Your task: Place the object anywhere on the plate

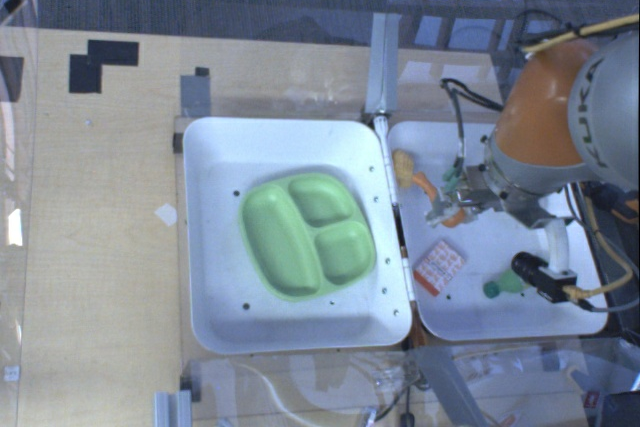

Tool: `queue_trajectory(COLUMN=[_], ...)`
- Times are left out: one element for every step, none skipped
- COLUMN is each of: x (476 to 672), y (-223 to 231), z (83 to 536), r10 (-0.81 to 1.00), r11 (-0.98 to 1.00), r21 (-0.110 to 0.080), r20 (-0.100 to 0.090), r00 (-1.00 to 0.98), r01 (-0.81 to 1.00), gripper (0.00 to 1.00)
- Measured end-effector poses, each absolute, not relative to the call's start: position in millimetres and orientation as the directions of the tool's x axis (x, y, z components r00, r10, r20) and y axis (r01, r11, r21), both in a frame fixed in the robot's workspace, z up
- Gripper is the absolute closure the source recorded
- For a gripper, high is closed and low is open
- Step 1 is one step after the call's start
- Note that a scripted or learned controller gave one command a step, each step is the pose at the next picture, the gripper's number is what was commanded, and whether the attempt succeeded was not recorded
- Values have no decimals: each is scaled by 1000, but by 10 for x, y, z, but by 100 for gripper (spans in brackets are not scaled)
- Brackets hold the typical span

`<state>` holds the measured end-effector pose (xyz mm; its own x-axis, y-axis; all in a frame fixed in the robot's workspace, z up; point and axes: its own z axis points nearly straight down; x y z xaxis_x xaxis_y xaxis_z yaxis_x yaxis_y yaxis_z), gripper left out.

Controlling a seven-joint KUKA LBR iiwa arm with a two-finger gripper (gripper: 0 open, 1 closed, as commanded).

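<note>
Your arm reaches in from the right, and its tool [452,203] sits low over the right-hand shallow white bin [560,315], near that bin's upper left area. You cannot tell from this view whether the tool is open, closed, or gripping anything; the wrist and cabling hide the tips.

The task's thing is most likely one of the loose items in the right bin, none of which is on the plate yet. Just beside the tool lies a small orange carrot-shaped piece [420,183], with a pale yellow lumpy item [403,162] above it against the bin's left wall. Lower down you find a flat red-and-white patterned packet [438,265] and a small green bottle-shaped object [503,286] next to the arm's black fitting.

The left-hand shallow white bin [215,315] holds the light green three-compartment plastic plate [305,235], lying flat and slightly rotated, with nothing in its compartments.

Risks from here:
- The orange piece lies close to the bin wall, so a descent could strike the wall or nudge the piece away.
- A thin, small item may slip out during the lift.
- The carry must clear the raised divider between the bins; a low path could knock the item loose.
- A release off-centre could land on the bin floor beside the plate.
</note>
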<state>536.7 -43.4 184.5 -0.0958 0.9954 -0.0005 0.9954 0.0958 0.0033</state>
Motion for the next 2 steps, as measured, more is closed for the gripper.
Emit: queue_trajectory(x=[5355, 5356], y=[646, 642], z=[1848, 1849], r10=[983, 983], r11=[182, 181], r21=[3, 4], r20=[1, 0], r00=[-182, -181], r01=[983, 983], gripper=[100, 0])
